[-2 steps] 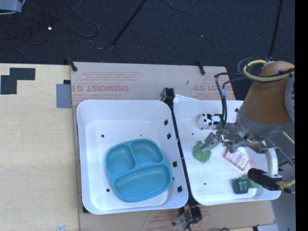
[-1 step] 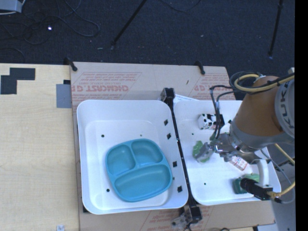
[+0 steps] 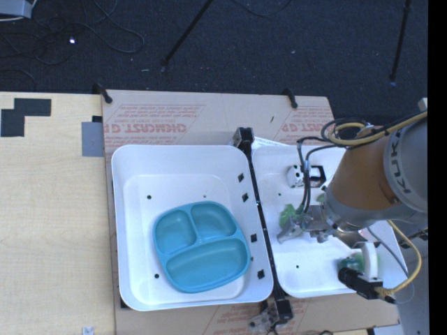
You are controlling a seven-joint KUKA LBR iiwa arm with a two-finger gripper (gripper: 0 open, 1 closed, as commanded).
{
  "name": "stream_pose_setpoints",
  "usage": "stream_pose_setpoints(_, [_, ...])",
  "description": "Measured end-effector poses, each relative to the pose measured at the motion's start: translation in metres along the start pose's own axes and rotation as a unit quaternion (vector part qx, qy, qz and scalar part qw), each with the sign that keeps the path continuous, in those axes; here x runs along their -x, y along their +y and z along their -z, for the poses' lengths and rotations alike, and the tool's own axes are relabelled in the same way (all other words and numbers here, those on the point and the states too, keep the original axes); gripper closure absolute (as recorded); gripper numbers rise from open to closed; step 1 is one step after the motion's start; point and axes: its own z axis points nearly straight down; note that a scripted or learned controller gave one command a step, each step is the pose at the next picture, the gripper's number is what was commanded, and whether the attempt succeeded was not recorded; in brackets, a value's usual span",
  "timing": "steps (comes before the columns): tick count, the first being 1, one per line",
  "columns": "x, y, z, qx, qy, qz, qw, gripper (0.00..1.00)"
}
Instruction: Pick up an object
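Observation:
My gripper (image 3: 296,229) is low over the left part of the right white bin (image 3: 307,285), under the grey and orange wrist. A small green object (image 3: 287,215) lies right against the gripper's upper left side; I cannot tell whether it is held or only touched. A small white and black object (image 3: 297,176) sits farther back in the same bin, apart from the gripper. The arm hides much of this bin's right half.
The left white bin (image 3: 129,187) holds a blue divided plate (image 3: 201,246) towards its front. A black divider (image 3: 257,208) with clips runs between the two bins. Both bins rest on a cardboard sheet (image 3: 174,121).

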Motion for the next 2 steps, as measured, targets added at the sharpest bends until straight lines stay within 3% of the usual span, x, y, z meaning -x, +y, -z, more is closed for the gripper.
stream_pose_setpoints(1, [-0.001,-0.001,-0.037,0.001,0.000,0.000,1.0000,0.00])
stream_pose_setpoints(2, [0.002,0.000,-0.025,0.002,-0.001,-0.003,1.0000,1.00])
